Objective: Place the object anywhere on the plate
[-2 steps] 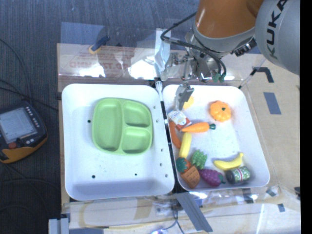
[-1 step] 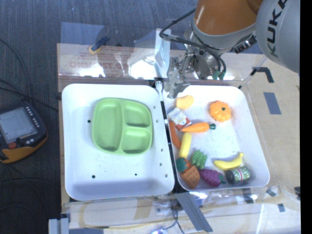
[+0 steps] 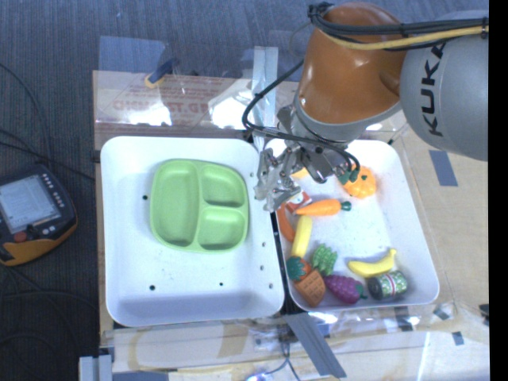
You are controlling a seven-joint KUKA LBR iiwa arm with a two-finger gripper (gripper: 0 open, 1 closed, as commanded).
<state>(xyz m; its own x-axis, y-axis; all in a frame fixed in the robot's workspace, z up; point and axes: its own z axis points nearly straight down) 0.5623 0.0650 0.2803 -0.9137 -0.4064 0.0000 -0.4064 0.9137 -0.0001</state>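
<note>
- Dark blue-grey carpet around bench w/ two white bins.
- Left bin: green plate, 3 sections, nothing on it.
- Right bin: carrot, banana, yellow corn, grapes, other toy food.
- Gripper sits over the bins' shared edge, near carrot; can't tell if fingers are open or closed, nothing seen gripped.

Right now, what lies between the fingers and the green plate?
In the camera view, the gripper and green plate are separated by bare white bin floor.
</note>
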